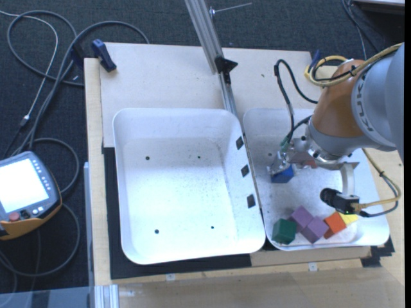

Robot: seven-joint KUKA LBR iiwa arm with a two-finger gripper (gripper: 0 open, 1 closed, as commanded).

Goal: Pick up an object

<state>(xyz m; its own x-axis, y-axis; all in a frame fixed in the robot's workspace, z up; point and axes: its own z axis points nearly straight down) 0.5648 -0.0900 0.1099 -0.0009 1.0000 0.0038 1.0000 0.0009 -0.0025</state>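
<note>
Blue block (283, 174) right at the tip of the end effector (280, 167), tucked just under and a touch toward the near rim of the right bin (257, 133), looks pinched between the fingers, though hard to call for sure from this angle.

No readable text anywhere on the bench.

The handheld grey and orange control pendant (22, 194) on the dark floor at the far left has a lit pale screen, but any writing on it is too small and washed out to read.
</note>
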